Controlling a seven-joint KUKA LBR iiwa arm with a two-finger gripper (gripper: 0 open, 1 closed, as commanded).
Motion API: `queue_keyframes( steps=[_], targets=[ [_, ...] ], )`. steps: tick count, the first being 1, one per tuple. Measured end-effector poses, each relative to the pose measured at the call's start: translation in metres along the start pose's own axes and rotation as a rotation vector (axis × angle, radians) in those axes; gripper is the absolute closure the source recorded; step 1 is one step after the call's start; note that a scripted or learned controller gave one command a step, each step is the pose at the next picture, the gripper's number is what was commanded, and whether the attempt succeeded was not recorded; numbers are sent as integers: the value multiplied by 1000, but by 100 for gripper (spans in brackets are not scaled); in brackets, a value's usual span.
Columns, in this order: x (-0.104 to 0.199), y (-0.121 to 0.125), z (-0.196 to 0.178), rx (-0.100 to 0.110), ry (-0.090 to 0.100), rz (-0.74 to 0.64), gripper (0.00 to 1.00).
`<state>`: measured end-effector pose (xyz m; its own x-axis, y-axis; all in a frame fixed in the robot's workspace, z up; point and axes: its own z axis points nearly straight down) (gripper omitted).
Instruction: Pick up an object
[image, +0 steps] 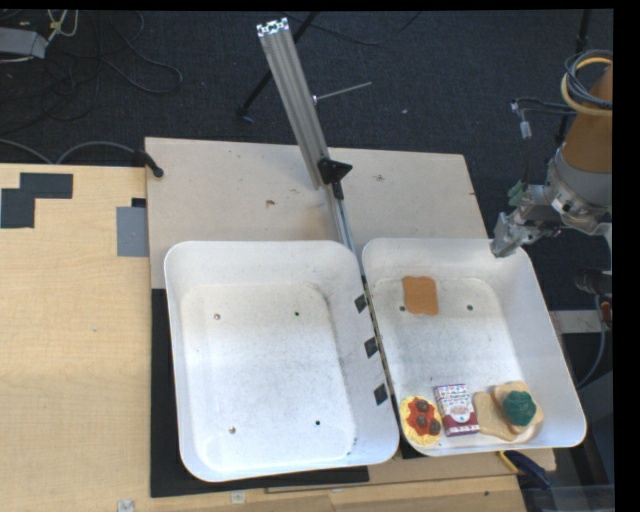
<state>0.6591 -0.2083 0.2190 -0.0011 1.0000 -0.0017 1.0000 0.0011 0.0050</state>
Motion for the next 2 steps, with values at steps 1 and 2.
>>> queue_keyframes(
  steps=[1,2],
  targets=[
    [47,-10,7,8,4,-2,100],
    [91,-12,10,9,4,-2,100]
  ],
)
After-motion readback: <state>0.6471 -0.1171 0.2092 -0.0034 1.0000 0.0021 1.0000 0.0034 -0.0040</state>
